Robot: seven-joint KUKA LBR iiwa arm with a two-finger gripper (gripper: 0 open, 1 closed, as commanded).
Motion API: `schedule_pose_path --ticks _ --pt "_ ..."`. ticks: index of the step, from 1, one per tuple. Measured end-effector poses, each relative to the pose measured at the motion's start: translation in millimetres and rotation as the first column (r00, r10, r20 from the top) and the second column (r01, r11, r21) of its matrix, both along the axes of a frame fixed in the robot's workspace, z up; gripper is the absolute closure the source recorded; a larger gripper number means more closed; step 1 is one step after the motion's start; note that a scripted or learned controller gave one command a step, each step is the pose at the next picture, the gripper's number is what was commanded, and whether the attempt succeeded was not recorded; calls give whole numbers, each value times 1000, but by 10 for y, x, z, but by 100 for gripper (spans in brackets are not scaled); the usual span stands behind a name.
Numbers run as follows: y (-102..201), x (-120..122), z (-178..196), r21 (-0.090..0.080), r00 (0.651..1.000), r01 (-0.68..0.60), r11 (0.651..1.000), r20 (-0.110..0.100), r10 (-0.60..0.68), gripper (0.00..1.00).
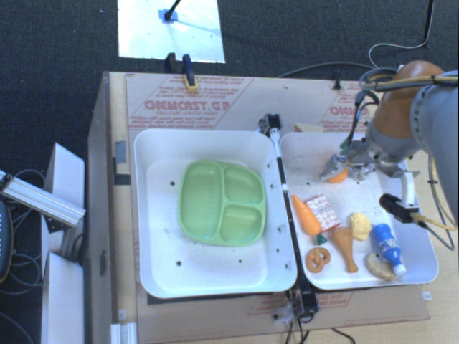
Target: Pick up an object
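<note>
The right bin (430,264) serves as landmark. Along its near edge lie a blue bottle (387,247), a pretzel (318,258) and a drumstick (344,246); mid-bin lie a carrot (307,215) and a small printed packet (323,211). Toward its far side the gripper (343,165) sits low over a small orange piece (338,175); how the claw stands, and whether it has hold of the piece, cannot be told. The piece looks like light, stiff, smooth plastic, likely slippery; a pinch across its narrow middle seems best. Left of the landmark, a green tray (221,203) rests in the left bin (154,264).
</note>
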State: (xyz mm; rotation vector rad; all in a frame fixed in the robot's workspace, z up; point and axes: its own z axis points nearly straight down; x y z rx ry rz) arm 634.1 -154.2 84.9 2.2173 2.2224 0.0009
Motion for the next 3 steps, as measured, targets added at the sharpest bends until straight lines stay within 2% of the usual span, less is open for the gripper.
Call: schedule_pose_path --ticks 1,2,3 --pt "-62 157 4 0 1000 -2 1000 1 2 0" --pt "-62 168 116 -1 1000 -5 1000 4 5 100" --pt "504 217 775 1 1000 -3 1000 4 3 100"
